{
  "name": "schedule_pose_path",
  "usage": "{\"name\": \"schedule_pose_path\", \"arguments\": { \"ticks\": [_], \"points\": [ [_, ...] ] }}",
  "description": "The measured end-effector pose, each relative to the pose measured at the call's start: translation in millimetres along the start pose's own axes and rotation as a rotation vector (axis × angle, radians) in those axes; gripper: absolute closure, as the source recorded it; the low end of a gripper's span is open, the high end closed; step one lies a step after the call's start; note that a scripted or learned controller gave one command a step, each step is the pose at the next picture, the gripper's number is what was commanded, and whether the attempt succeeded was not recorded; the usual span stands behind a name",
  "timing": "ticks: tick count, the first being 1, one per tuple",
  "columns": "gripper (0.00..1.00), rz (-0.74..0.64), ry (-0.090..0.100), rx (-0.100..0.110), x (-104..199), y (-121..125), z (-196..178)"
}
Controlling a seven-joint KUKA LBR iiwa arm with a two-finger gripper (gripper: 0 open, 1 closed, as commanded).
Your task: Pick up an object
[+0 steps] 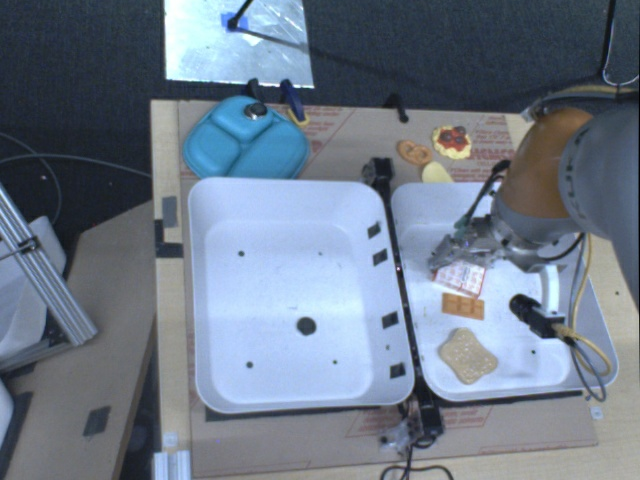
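Note:
The right bin holds three small items. A white packet with red print lies near its middle, with a flat orange cracker just in front of it and a tan bread-slice toy near the front wall. My gripper hangs low over the packet's left end, touching or nearly touching it. The grey arm with its orange band comes in from the right and hides the bin's back right part.
The left bin shows a small dark spot on its floor. Behind it sits a blue divided tray. Small toy foods lie on the cardboard behind the right bin. A black cable loops at the arm's front.

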State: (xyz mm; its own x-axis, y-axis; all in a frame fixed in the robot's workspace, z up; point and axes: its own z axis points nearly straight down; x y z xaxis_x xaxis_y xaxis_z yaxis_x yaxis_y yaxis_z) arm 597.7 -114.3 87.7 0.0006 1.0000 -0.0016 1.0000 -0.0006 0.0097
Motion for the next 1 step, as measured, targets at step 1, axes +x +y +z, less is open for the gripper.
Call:
{"name": "schedule_pose_path", "arguments": {
  "ticks": [1],
  "points": [
    [0.0, -0.003, -0.003, -0.006, 28.2, -44.7, -1.4]
  ]
}}
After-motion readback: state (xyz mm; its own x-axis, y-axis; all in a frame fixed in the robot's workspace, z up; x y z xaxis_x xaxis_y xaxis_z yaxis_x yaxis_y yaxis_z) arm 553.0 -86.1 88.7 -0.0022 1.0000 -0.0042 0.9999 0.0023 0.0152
